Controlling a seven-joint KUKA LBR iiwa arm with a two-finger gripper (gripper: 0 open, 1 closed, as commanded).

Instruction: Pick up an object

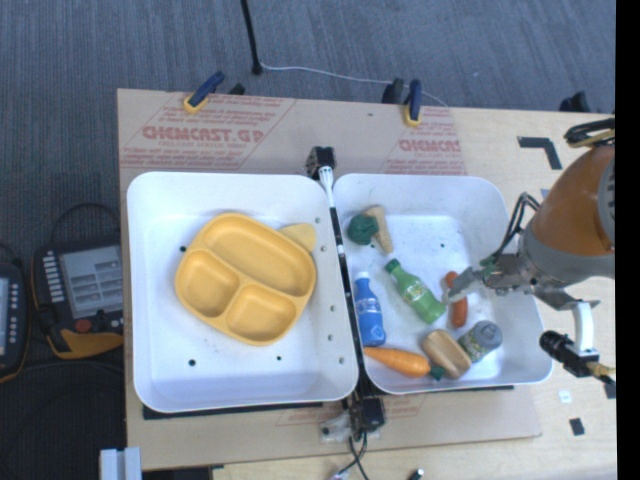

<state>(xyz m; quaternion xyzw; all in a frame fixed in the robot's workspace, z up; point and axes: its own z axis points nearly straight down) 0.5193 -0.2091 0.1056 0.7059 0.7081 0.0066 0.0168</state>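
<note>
My gripper (458,286) reaches in from the right, low over the right bin (480,193). Its tip is at the upper end of a small red sausage (459,312), just right of a green bottle (416,292). Whether it touches the sausage is unclear. Around it lie a blue bottle (369,311), an orange carrot (398,361), a hot dog bun (445,353) and a grey can (481,338). A green broccoli piece (361,229) with a beige piece (379,225) beside it sits at the bin's back left.
The left bin (160,368) holds a yellow divided plate (245,276) with a yellow slice (299,234) at its back edge. The orange-banded arm (575,213) crosses the right bin's right wall. Clamps (411,101) and a cable lie on the bench behind.
</note>
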